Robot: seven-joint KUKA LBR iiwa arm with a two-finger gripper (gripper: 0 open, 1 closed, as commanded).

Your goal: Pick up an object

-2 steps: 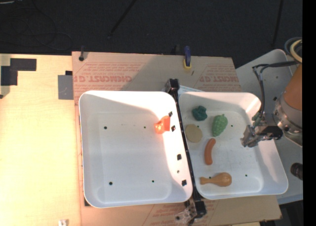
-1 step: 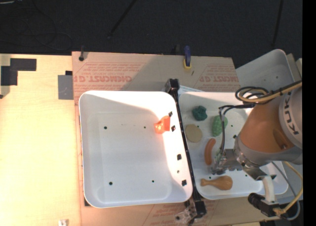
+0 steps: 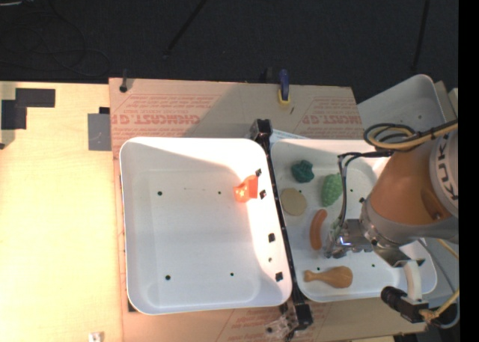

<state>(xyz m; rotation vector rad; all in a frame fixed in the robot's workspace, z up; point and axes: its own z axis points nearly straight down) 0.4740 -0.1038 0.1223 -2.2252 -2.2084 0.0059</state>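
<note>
My gripper (image 3: 339,246) hangs low in the right bin (image 3: 358,291), under the arm's orange band. It stands just right of a red-orange sausage-shaped piece (image 3: 318,228) and above a tan drumstick-shaped piece (image 3: 330,277). A dark green lump (image 3: 302,171), a lighter green lump (image 3: 331,189) and a beige disc (image 3: 293,202) lie farther back in the same bin. A small orange object (image 3: 245,190) rests in the left bin (image 3: 150,288) near its right wall. Nothing shows between the fingers.
The two white bins stand side by side on brown cardboard (image 3: 187,108), joined by a black clip strip (image 3: 271,237). A pale wooden bench top (image 3: 52,221) lies to the left. A black cable (image 3: 389,135) loops over the arm.
</note>
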